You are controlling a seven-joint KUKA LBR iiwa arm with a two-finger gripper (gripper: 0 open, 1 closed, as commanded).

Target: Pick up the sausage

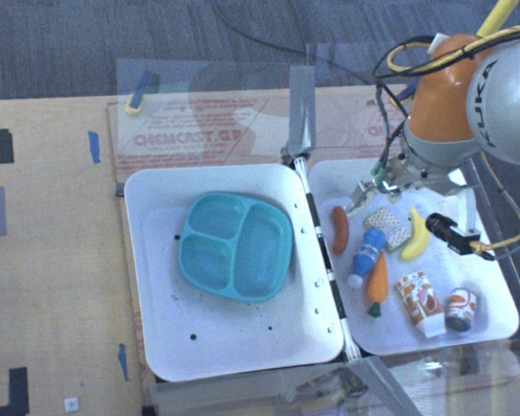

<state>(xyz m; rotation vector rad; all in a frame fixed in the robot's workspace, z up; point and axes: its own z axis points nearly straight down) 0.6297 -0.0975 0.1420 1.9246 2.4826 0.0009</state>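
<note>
The sausage [339,229] is a small red-brown link lying upright along the left side of the right bin [504,320], close to the divider. My gripper [370,190] hangs over the upper part of that bin, up and to the right of the sausage and apart from it. Nothing shows between its fingers. The grey arm with its orange band reaches in from the upper right.
The right bin also holds a blue bottle [366,254], a carrot [377,282], a banana [415,234], a patterned pouch [389,220], a carton [418,300] and a can [460,308]. A teal divided plate [236,245] sits in the left bin [163,340].
</note>
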